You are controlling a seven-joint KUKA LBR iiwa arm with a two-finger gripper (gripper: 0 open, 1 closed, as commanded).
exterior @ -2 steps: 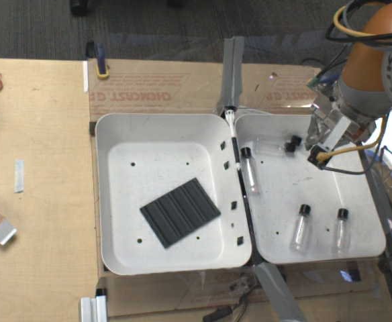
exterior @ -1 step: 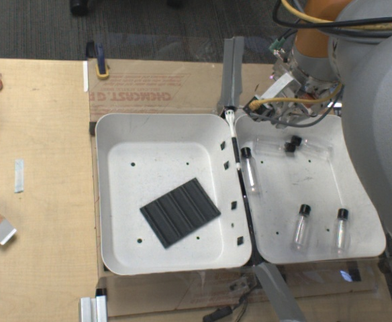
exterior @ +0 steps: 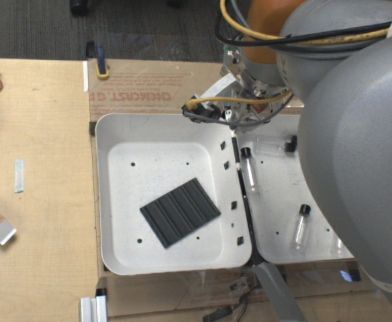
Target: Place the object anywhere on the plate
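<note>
Reaching arm point(exterior: 344, 113): grey, orange band, comes in from the right and covers much of the right bin point(exterior: 276, 247).
Gripper point(exterior: 233, 116): over the far rim where the two bins meet; open or closed, cannot tell; nothing seen held.
Plate point(exterior: 180, 212): dark, ribbed, lying flat and askew in the left bin point(exterior: 115, 180), nothing on it.
Vial one point(exterior: 248, 168): clear, black cap, in the right bin along its left wall.
Vial two point(exterior: 300, 225): clear, black cap, in the right bin, nearer the front, well apart from the plate.
Black piece point(exterior: 290, 144): small, far part of the right bin.
</note>
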